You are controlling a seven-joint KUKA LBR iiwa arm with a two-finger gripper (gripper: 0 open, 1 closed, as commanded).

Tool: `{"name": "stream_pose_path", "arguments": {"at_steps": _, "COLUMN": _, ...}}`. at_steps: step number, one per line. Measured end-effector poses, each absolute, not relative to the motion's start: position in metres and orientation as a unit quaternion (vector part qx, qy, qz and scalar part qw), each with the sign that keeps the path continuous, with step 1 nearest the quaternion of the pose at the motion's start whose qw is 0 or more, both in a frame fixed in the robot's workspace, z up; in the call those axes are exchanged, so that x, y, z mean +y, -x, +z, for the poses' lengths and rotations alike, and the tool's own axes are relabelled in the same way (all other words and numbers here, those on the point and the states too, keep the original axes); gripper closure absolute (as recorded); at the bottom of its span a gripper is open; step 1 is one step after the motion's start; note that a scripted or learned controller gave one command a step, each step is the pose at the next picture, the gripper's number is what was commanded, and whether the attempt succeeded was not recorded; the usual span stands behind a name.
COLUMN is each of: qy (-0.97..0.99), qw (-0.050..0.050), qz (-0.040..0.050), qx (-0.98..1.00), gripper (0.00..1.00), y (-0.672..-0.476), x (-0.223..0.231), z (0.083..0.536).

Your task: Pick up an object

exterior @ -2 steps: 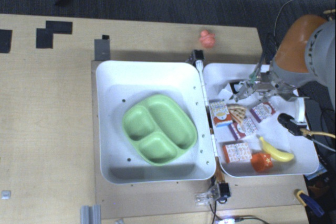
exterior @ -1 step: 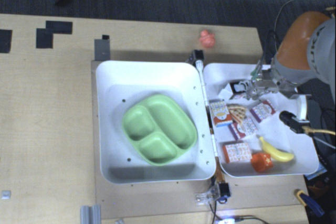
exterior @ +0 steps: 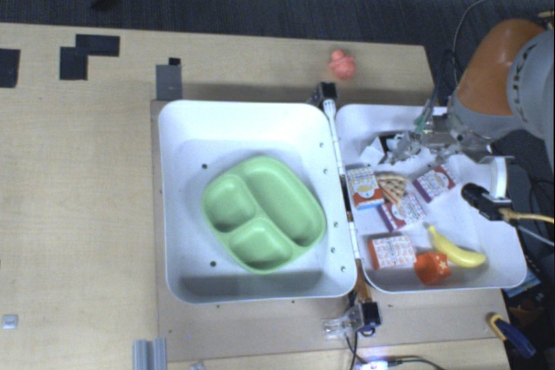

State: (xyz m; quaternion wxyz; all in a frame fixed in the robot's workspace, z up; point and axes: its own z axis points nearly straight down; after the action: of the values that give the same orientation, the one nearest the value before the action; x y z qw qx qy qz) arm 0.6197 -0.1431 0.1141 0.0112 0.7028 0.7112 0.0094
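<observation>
The right bin point(exterior: 512, 269) holds several small things. A yellow banana point(exterior: 457, 249) lies near its front, beside a red-orange fruit point(exterior: 432, 268) and a red and white box point(exterior: 392, 251). Further back lie a blue and red packet point(exterior: 364, 186), a waffle-patterned piece point(exterior: 392, 185) and purple packets point(exterior: 434, 182). My gripper point(exterior: 406, 145) hangs over the far part of this bin, just behind the packets. Nothing shows between its tips.
The left bin point(exterior: 186, 143) holds a green divided plate point(exterior: 263, 210). A pink toy point(exterior: 342, 63) sits on the bench behind the bins. Black patches point(exterior: 87, 55) mark the bench at the far left.
</observation>
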Motion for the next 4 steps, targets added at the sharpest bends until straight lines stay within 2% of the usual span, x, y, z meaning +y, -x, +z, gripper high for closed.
{"name": "stream_pose_path", "arguments": {"at_steps": 1, "qy": -0.707, "qw": 0.015, "qz": 0.0086, "qx": 0.707, "gripper": 0.00, "y": -0.545, "x": -0.091, "z": 0.095}}
{"name": "stream_pose_path", "arguments": {"at_steps": 2, "qy": -0.706, "qw": 0.018, "qz": 0.0110, "qx": 0.708, "gripper": 1.00, "y": -0.548, "x": -0.091, "z": 0.106}}
{"name": "stream_pose_path", "arguments": {"at_steps": 3, "qy": -0.706, "qw": 0.017, "qz": 0.0105, "qx": 0.708, "gripper": 0.00, "y": -0.547, "x": -0.091, "z": 0.106}}
{"name": "stream_pose_path", "arguments": {"at_steps": 4, "qy": -0.705, "qw": 0.019, "qz": 0.0120, "qx": 0.708, "gripper": 1.00, "y": -0.549, "x": -0.090, "z": 0.117}}
